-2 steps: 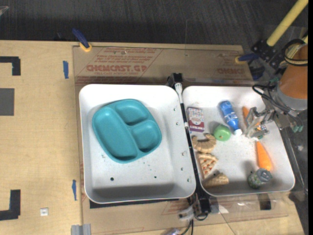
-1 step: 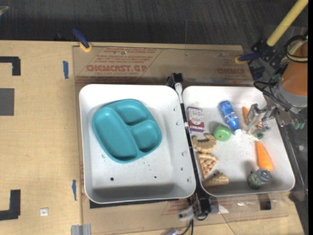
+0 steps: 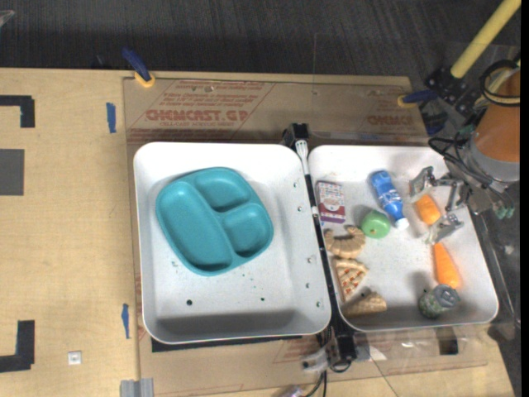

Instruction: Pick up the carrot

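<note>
Fingers of the gripper (image 3: 438, 208) stand spread around a small orange piece (image 3: 427, 210), not the carrot (image 3: 446, 265), which lies free below them near the right bin's (image 3: 397, 160) right edge. Approach step, I judge; next, shift over the carrot and close.

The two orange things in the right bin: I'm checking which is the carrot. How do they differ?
The long tapered orange carrot lies bare on the right white bin's floor near its right wall; the short rounded orange piece sits further back, at the tool. The carrot is longer and slimmer. Both are orange.
</note>
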Controlling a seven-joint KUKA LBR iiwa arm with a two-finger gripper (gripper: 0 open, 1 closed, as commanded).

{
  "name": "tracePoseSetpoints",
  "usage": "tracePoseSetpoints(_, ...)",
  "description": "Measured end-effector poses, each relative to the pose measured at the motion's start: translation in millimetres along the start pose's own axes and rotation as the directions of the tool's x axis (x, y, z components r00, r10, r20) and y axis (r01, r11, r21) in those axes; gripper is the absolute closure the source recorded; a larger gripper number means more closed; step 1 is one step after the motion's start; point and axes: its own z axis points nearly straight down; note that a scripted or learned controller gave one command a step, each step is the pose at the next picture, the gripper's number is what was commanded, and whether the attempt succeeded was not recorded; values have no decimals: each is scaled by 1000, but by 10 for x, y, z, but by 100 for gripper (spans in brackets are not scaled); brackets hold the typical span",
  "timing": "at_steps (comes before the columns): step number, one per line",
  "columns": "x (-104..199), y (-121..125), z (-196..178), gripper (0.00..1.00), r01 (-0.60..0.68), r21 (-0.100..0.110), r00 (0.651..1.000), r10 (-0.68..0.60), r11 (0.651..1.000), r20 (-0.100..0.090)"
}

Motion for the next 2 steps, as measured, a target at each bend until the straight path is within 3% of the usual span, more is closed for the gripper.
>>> tracePoseSetpoints(1, 273, 56, 248, 0, -31, -8, 999, 30, 1000, -20)
tracePoseSetpoints(2, 220, 52, 103, 100, -29, -2, 1000, 29, 1000, -7)
